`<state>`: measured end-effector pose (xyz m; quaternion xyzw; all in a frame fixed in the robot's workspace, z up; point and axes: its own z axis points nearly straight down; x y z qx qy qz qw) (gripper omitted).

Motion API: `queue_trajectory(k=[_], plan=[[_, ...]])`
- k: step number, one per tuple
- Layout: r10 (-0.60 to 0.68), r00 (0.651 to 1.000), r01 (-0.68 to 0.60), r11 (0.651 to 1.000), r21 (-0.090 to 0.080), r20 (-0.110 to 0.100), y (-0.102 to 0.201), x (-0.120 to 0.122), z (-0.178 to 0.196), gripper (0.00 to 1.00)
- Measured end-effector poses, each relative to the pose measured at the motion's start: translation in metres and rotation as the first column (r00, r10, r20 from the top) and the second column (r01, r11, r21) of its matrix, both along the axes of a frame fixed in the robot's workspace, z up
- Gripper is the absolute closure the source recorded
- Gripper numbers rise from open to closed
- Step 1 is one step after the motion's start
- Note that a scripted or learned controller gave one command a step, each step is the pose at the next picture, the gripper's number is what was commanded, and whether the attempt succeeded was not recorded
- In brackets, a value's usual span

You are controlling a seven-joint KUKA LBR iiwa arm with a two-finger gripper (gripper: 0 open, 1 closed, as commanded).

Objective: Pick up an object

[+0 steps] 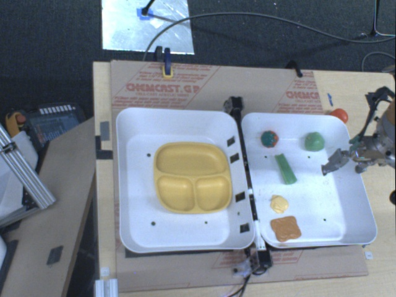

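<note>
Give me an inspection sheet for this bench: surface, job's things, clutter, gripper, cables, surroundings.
Surface: bench under printed board, bearing left bin and right bin.
Job's things: in the right bin, teal ball, green ball, green bar, yellow lump, brown slab. Yellow tray in the left bin.
Clutter: orange ball beyond the right bin's far corner.
Gripper: gripper over the right bin's right side, holding nothing visible; jaws too small to judge.
Cables: cable across the floor; wires at the front edge.
Surroundings: foil sheet on dark floor; side table at left.

Claw (331,164) over right bin (362,228), near green ball (314,141)
</note>
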<state>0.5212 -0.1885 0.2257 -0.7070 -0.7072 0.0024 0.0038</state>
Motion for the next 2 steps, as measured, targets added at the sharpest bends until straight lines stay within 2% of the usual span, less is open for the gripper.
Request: queue_trajectory(k=[1,2], plan=[[0.003,1.0,-0.003,1.0,-0.003,0.01,0.0,0.002,0.005,0.0],[0.001,1.0,-0.001,1.0,-0.001,0.007,0.006,-0.002,-0.039,0.0]])
